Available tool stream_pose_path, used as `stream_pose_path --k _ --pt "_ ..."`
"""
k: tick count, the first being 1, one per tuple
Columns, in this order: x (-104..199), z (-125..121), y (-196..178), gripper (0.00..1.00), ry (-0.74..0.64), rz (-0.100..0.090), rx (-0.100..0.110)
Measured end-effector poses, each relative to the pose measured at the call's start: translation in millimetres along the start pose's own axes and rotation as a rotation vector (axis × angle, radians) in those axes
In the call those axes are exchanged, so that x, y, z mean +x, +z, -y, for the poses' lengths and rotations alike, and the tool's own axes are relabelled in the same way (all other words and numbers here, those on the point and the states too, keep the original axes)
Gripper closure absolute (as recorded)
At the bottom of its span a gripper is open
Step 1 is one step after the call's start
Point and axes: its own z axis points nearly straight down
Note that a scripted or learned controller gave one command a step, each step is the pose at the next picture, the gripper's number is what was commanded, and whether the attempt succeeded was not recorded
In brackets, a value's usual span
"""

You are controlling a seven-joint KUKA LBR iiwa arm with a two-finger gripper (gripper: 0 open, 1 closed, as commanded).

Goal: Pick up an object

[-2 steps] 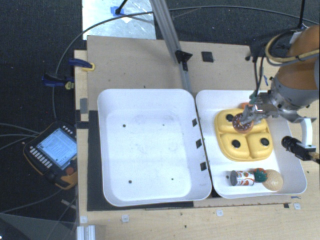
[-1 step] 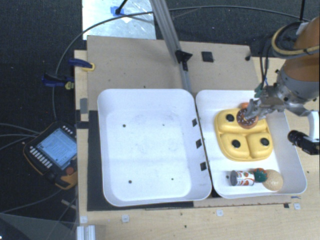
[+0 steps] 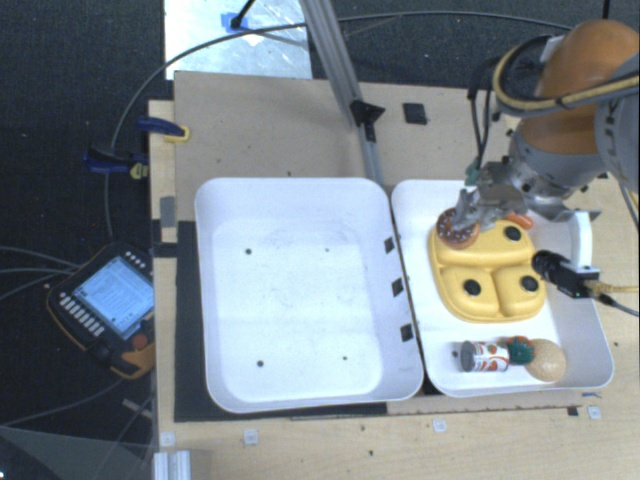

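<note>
The right bin (image 3: pixel 598 368) holds the things on offer. The largest is one yellow plastic tray (image 3: pixel 488 271), rounded at its corners, with three dark round spots showing on its top: one near the upper right edge, two side by side lower down. It lies in the upper half of the bin, slightly skewed. At its upper left corner sits one small brown ring (image 3: pixel 457 234), doughnut-like with a pale centre, resting on the yellow surface.

The gripper (image 3: pixel 470 214) hangs right over that ring, its metal tip reaching down to the ring's upper edge. Whether anything sits between the fingers cannot be told from this angle, nor whether they are spread or closed.

Along the bin's near wall lie three smaller things in a row: one little white-and-red bottle (image 3: pixel 484 357) on its side, one small green piece (image 3: pixel 521 348) touching it, and one tan egg-shaped object (image 3: pixel 546 361) just beside that.

The left bin (image 3: pixel 290 293) stands beside it on the counter (image 3: pixel 270 128). One handheld pendant (image 3: pixel 108 303) with a lit screen lies off the counter's left edge.
</note>
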Motion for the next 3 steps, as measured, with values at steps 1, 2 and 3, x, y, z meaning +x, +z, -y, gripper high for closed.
stream_pose_path --k 1,2,3 --pt "60 -5 -2 1.00 0.000 0.000 0.000" --pt "118 -23 5 1.00 -0.001 -0.001 0.000" --pt "167 -21 9 1.00 0.000 -0.001 0.002"
